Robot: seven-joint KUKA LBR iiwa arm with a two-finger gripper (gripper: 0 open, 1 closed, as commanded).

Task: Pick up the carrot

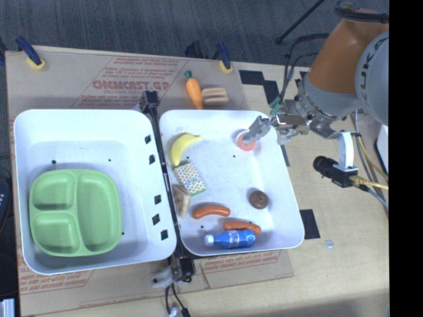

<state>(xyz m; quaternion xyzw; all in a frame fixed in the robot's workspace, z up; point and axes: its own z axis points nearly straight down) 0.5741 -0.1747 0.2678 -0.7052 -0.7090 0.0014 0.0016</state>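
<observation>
Two shallow white bins sit side by side on the tabletop. The left bin carries one green divided plate with three compartments. The right bin carries seven things: one banana near its upper left corner, one checkered packet just below the banana, one sausage below that, one round brown piece toward the right wall, one reddish-orange item touching one blue bottle along the near wall, and one small pink round thing at the upper right. The single carrot lies outside both bins, on the cardboard behind the right bin's far rim, its green top pointing away and one tan bun-like item just beside it on the right. The one arm reaches in from the right, and its end effector hangs over the right bin's upper right corner, over the pink thing and well apart from the carrot (how far its fingers are spread cannot be told at this slant, and nothing can be seen between them).
</observation>
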